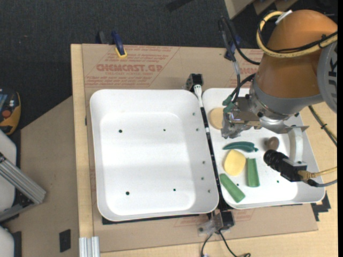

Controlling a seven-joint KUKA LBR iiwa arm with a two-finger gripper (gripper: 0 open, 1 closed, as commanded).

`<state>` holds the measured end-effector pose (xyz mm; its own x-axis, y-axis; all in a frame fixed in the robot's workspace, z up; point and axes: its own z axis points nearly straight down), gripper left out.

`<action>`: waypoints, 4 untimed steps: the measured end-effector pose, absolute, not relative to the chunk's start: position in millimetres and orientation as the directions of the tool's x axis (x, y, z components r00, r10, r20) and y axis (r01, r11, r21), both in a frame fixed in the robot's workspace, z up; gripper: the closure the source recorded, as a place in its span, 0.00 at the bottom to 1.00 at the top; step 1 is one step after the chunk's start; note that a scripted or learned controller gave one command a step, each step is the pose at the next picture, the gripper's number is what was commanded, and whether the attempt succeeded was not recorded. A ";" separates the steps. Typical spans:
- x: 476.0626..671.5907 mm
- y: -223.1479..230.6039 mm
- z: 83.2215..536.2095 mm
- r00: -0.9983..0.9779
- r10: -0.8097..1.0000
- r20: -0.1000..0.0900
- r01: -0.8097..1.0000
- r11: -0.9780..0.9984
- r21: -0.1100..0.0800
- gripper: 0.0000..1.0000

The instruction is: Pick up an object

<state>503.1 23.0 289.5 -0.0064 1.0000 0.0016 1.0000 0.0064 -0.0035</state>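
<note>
My gripper [234,128] hangs over the left part of the right bin [308,194], under the orange wrist band. Just left of it lies a tan round piece [215,118], partly hidden by the gripper body. Below it lie a curved green piece [239,146], a yellow lump [234,163], an upright green block [252,172] and a slanted green stick [231,187]. A small brown object [272,142] sits to the right. I see nothing between the fingers.
The left bin [107,143] lies beside the right one, with a black divider strip [206,138] between them. A black fitting with an orange-tipped cable [284,165] reaches over the right bin. Blue clamps [119,44] hold the cardboard at the back.
</note>
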 end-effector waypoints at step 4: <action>543.5 93.1 474.9 -0.004 1.000 0.001 1.000 0.004 0.010 1.00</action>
<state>543.5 93.1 474.9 -0.0044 1.0000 0.0010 0.9999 0.0044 0.0096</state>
